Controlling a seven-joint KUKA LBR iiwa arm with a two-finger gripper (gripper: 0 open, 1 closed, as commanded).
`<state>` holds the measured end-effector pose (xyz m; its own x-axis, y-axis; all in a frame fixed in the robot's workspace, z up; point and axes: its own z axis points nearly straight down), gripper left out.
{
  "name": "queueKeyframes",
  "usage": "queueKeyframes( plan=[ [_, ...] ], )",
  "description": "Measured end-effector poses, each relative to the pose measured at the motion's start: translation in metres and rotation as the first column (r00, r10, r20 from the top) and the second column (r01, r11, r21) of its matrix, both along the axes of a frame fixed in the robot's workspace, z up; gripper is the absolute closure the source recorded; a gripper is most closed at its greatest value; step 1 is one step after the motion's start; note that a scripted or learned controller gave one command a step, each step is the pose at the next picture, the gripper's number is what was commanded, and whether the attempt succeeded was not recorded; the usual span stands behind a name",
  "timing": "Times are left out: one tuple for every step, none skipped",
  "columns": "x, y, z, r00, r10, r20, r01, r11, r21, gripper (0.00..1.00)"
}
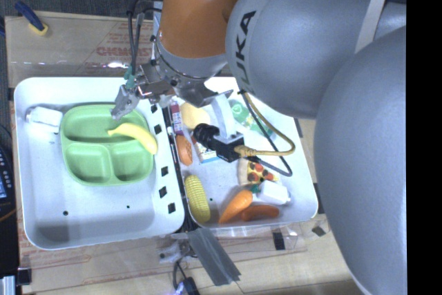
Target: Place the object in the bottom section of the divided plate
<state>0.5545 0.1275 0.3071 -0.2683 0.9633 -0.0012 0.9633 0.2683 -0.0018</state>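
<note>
Gripper low over the upper right rim of the green divided plate, left of frame centre. Open or closed: cannot tell from this slant. Tip just above the left end of the yellow banana; touching or apart, not clear.

Banana curved across the right side of the plate, along the ridge between the upper section and the lower right one, right end at the rim. Which section bears it, hard to say.

Plate in the left bin, with a small white thing beside it at upper left.

In the right bin: corn cob by the left wall, carrot lower centre, other small items blurred. Upper part of that bin hidden under the grey arm.
</note>
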Motion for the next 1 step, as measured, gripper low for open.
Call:
queueKeyframes(
  plan=[
    [-0.0476,0.0577,0.0511,0.952,0.307,0.002,-0.307,0.952,0.002,0.0]
  ],
)
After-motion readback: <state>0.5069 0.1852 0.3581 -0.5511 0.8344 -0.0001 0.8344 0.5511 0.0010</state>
